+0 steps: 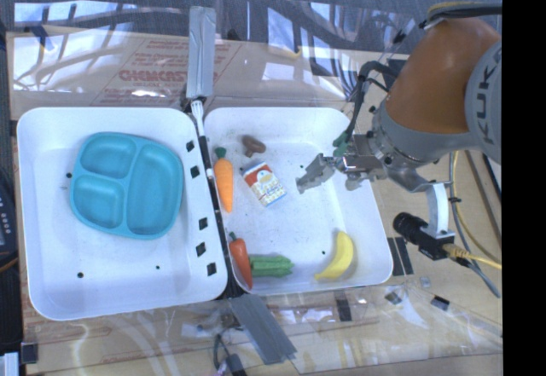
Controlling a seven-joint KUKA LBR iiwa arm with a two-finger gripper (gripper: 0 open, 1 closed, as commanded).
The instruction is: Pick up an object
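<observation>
Camera view: gripper (312,177) hangs over right bin (367,221), right of the small carton (265,184) and apart from it, nothing between the fingers; finger gap too small to read, cannot tell wide or narrow. Step looks like approach, no pick yet. Next move calls for choosing a target, centring over it and descending; carton is nearest, banana (338,257) sits near-right. Counts in right bin: one carton, one carrot (223,182) along left wall, one brown lump (252,144) at far side, one banana, one green vegetable (270,264), one red piece (241,260) at near-left corner. Left bin (51,280): one blue divided plate (127,184). Two bins total
</observation>
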